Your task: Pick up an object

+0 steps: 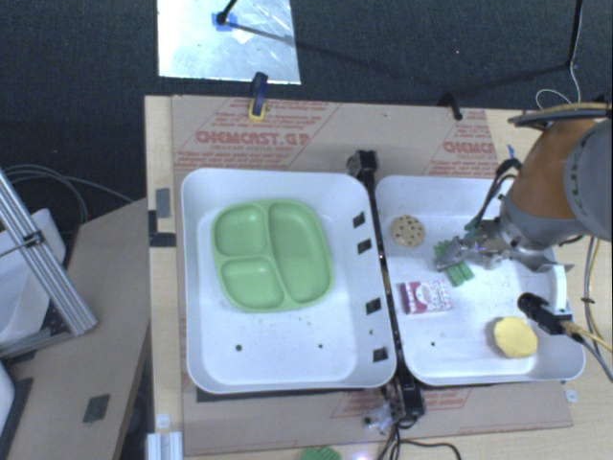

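- While the grey arm [565, 185] reaches in from the right edge of the frame, its gripper [458, 253] is seen low over the right bin [479, 362], closed on a small green object [454, 264].
- A round cookie [407, 229] is seen up and to the left of that object.
- A red-and-white packet [423, 297] lies just below it.
- A yellow lump [515, 337] sits at the bin's lower right.
- A green divided tray [272, 255] is held in the left bin [278, 367].
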{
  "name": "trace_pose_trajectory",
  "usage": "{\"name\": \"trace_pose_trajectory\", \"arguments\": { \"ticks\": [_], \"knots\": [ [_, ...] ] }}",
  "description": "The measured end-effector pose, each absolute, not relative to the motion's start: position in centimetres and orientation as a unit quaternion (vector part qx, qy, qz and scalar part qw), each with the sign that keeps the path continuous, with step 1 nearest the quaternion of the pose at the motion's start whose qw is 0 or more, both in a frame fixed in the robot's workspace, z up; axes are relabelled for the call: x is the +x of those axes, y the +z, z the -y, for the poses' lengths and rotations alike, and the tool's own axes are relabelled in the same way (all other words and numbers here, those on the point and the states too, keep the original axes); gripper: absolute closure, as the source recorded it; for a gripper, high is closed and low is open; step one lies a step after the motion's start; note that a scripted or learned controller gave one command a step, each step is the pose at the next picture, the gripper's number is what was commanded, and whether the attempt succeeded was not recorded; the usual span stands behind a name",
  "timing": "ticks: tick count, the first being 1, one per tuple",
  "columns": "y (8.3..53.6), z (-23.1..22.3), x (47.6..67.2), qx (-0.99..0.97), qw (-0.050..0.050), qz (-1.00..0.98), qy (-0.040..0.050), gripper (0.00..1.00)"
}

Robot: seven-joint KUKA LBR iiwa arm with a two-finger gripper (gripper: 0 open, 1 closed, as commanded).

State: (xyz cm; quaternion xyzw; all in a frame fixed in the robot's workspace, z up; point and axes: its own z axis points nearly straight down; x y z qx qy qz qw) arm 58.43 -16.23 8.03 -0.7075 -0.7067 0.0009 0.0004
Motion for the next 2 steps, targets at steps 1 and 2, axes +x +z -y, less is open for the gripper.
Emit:
{"name": "trace_pose_trajectory", "arguments": {
  "ticks": [1,2],
  "knots": [
    [9.5,16.0,58.6,-0.706,-0.002,0.708,-0.001,1.0],
    [22.5,8.1,59.8,-0.702,-0.005,0.712,-0.0059,1.0]
  ]
}}
